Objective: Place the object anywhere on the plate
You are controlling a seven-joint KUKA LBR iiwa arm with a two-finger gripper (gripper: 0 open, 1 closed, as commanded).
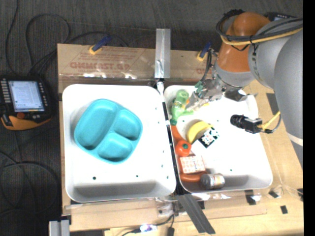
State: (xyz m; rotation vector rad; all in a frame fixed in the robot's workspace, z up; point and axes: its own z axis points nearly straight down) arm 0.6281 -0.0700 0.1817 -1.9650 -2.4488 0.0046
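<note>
One turquoise divided plastic plate [108,129] in left shallow white bin [74,181], end effector [196,98] beside pale green object [177,112] in right white bin [246,156], grip state unreadable.

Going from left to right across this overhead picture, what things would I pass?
Handheld screen → blue plate → yellow banana → the arm's orange band.

Bright, even light falls from above. The white left bin [83,181] and, still more, the right bin [246,156] look nearly washed out, though their near walls shade to grey. The blue plate [108,129] casts a soft shadow on its near side. The dark carpet [74,14] is dim. Fine detail is slightly soft.
</note>
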